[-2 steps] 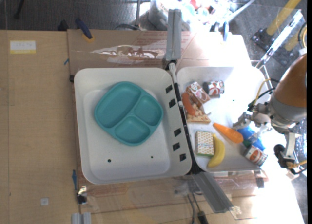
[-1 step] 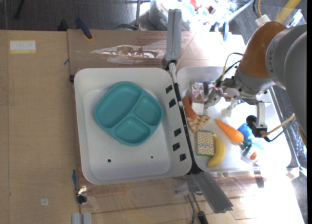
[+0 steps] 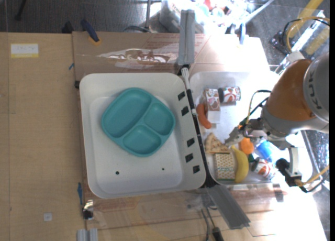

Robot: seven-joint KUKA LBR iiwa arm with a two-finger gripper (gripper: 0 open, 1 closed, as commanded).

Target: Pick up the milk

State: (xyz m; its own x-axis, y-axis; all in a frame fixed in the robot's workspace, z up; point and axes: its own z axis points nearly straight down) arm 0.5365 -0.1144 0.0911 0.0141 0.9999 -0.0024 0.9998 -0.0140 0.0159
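Pincer point(image 3: 236, 136) is down in the right bin point(image 3: 230, 76), low over the crackers point(image 3: 215, 143); can't tell how it's set. Banana point(image 3: 241, 164) and orange point(image 3: 246, 145) just beside; milk point(image 3: 212, 99) well apart, far end.

Grey KUKA arm point(image 3: 314, 85) with rounded joints, broad orange band point(image 3: 290, 96) above the wrist. Thin black cable loops off the wrist. Partial dark lettering on the grey shell. Small dark end effector point(image 3: 234, 136).
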